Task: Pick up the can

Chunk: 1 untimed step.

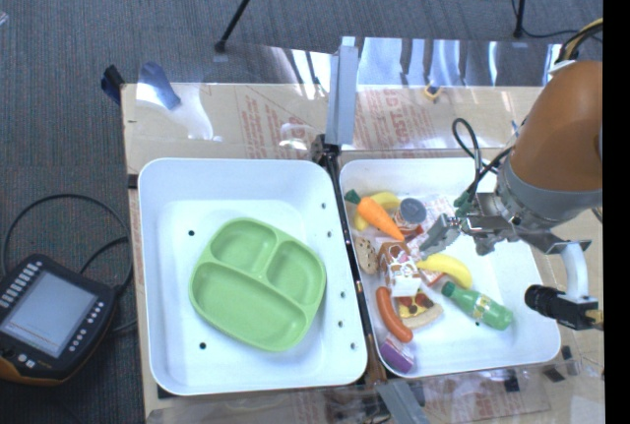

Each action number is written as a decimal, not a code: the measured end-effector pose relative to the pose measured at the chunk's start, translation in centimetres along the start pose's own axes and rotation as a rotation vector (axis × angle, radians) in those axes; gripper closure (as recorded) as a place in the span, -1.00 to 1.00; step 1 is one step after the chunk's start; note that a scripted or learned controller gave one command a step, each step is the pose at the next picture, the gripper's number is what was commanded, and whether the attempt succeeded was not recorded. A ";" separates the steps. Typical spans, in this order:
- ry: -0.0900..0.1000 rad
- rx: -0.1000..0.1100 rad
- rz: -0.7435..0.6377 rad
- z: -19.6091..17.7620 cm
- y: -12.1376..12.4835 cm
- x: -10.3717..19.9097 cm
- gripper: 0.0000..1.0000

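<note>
Presently catalogued: right bin (539, 333) holding toy food, with can (412, 211) lying near the bin's back, grey end facing up, just beside carrot (379, 216) and banana (446, 266). No legible label on the can; faint reversed lettering on the table (246, 122), unreadable. Tool (440, 233) low over the pile, just right of the can, near but apart; spread or pressed together cannot be told. Green bottle (477, 305) toward the front. Left bin (167, 196) carrying green divided plate (258, 282).

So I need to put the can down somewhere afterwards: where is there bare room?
Left bin: bare floor all around the green plate. Right bin: a bare strip along its far-right side, past the green bottle. Its left half is crowded with toy food.
</note>
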<state>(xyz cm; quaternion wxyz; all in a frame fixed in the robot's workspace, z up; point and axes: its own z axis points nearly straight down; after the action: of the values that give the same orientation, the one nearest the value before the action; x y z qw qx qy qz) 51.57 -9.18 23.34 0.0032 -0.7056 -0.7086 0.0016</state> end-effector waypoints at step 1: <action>-0.002 -0.003 0.085 -12.3 0.9 7.9 -1.00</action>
<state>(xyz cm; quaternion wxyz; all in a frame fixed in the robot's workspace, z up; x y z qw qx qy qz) 52.47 -1.27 35.69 0.0012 -0.7349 -0.6782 0.0015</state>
